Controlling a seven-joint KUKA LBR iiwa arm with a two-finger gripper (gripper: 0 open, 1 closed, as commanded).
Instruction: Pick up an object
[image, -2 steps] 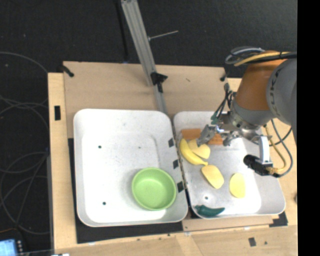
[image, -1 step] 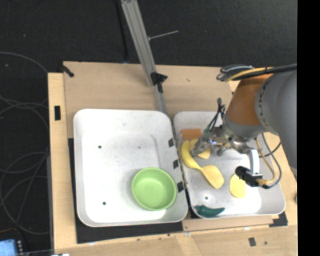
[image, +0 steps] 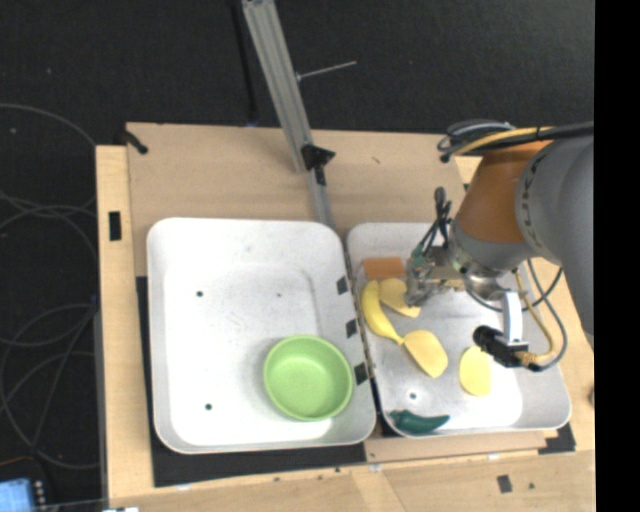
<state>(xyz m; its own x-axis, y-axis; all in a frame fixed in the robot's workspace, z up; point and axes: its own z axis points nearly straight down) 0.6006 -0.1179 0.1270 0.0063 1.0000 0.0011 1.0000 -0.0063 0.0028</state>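
Observation:
The right bin (image: 535, 405) holds a yellow banana (image: 376, 313), a pale yellow piece (image: 397, 296) beside it, a yellow spoon-like piece (image: 425, 352), a yellow round piece (image: 476, 372), an orange block (image: 381, 268) and a dark green item (image: 421, 423) at the front rim. My gripper (image: 418, 283) reaches down from the right and hangs right over the pale yellow piece, next to the banana's top end. A green bowl (image: 308, 376) sits in the left bin (image: 200, 260) near its front right corner.
A grey metal pole (image: 285, 90) slants from the top of the view down to the gap between the bins. The arm's grey body and orange band (image: 497, 205) cover the right bin's back right part. Cables trail near the wrist.

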